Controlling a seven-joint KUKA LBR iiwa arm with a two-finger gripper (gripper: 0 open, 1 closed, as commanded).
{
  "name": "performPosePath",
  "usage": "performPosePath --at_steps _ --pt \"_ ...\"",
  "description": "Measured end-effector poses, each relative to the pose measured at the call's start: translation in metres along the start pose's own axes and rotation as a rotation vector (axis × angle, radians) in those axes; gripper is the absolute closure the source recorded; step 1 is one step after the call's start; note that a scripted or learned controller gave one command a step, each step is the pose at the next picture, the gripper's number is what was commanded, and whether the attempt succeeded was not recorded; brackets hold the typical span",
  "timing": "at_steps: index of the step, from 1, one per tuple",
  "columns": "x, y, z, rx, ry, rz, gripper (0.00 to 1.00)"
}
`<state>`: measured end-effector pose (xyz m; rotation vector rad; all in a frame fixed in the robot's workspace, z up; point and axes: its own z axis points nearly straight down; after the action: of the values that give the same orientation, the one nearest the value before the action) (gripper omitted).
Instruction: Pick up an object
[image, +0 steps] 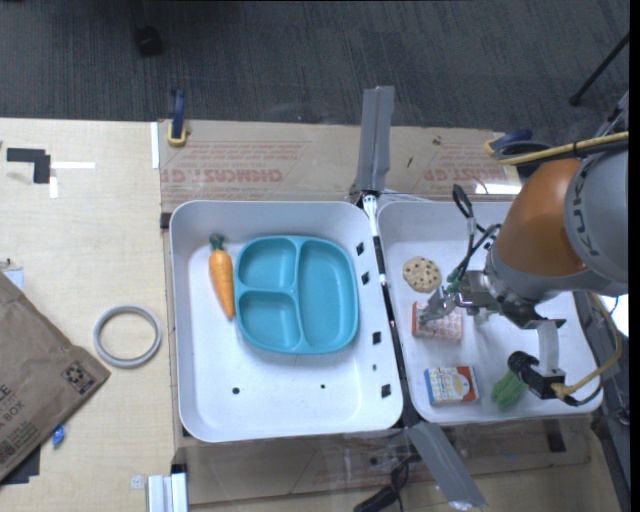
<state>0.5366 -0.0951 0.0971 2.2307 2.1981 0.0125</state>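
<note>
The grey arm with the orange band (545, 225) reached in from the right. Its hand (437, 312) sat low on a small pink packet (441, 324) in the right white bin (395, 300); I could not tell its grip.

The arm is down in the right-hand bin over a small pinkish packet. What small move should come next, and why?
Probably a short straight descent, then a closing attempt. The tool sits right at the top of the small pinkish packet in the right white bin, with the round brown cookie close behind it, so sideways motion risks nudging that. Its grip state is unclear.
</note>
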Motion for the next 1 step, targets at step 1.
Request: performPosePath --at_steps 1 --pt "-0.0007 -0.0021 0.0003 0.000 0.000 -0.192 0.00"
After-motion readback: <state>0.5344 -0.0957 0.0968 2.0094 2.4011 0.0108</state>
